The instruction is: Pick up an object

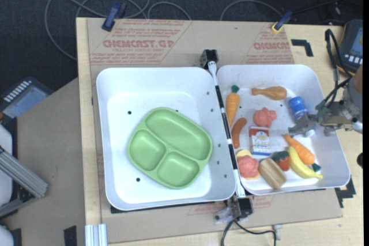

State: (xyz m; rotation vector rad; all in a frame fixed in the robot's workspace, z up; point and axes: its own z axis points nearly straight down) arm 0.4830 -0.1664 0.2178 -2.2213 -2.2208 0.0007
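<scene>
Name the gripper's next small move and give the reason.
Probably a short descent. The gripper hangs in the right bin, between the blue can and the small carrot, holding nothing visible. Going down there would likely reach the carrot.

The arm reaches in from the right, its gripper (pixel 304 124) low at the scene's right side.

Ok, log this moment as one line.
arm: in from right over right bin | gripper: low beside blue can, above carrot | nothing seen held | green plate: left bin
</scene>
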